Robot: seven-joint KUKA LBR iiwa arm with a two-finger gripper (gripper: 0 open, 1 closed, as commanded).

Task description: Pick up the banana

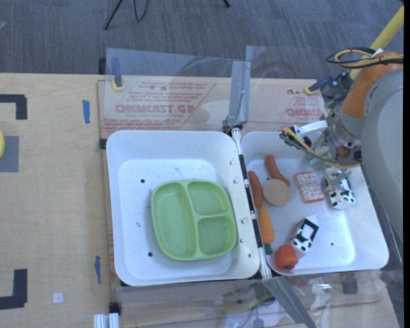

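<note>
Possible banana point(1, 145): yellow sliver on bench point(51, 211), far-left edge; mostly cropped

A pale wooden tabletop point(51, 211) is spreading across most of the view, carrying black corner marks point(16, 106) and short strips of blue tape point(86, 111) on its left part. Beyond its far edge a dark grey carpet point(288, 25) is running along the top, with thin black tripod legs point(114, 16) standing on it. Soft, even light is falling over everything, glinting off a clear plastic sheet point(160, 106) with red lettering.

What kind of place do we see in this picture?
Probably a robotics lab: a grey robot arm reaches over the right bin, which holds a toy carrot and toy tomato; blue tape marks the wooden bench.
</note>
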